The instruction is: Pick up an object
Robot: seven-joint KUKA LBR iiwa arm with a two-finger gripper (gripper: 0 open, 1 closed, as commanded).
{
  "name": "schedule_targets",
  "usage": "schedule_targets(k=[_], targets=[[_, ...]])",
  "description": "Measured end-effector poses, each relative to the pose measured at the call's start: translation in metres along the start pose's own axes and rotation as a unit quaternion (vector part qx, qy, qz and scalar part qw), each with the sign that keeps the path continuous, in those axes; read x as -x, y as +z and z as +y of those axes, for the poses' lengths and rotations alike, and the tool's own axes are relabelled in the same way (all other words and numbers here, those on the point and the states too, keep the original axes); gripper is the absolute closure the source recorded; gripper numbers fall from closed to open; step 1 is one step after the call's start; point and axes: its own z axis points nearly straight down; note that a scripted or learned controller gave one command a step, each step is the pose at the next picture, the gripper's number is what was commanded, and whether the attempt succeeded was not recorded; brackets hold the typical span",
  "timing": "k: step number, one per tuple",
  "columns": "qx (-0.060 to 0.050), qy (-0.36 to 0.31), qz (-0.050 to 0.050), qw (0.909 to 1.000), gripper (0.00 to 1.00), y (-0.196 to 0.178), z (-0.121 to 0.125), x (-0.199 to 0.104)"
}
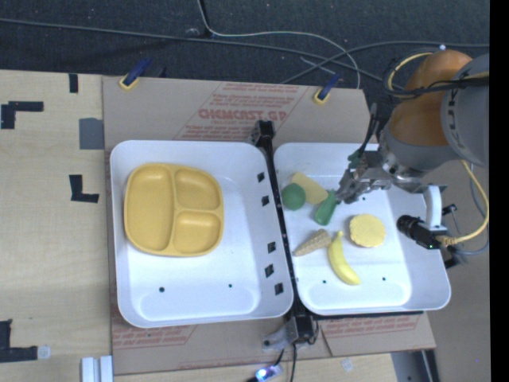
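Gripper (350, 189) low in right bin (398, 293)
Finger state: cannot tell; its tip meets the green cylinder (325, 209).

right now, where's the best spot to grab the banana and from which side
Probably the banana's thick middle, coming straight down with fingers across its narrow width. It lies flat in the right bin, curved, with bare floor either side; the cone sits near its upper tip.

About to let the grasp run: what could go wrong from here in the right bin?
The gripper sits at the green piece, which lies packed against the green ball and yellow wedge; closing may catch or shove those. The piece lies tilted, so it might slip free.
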Motion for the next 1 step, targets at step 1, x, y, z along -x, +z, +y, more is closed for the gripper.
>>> schedule_targets(k=[1], targets=[[-0.001, 0.000, 0.000, 1.0000, 1.00, -0.0277, 0.0009, -0.0002]])
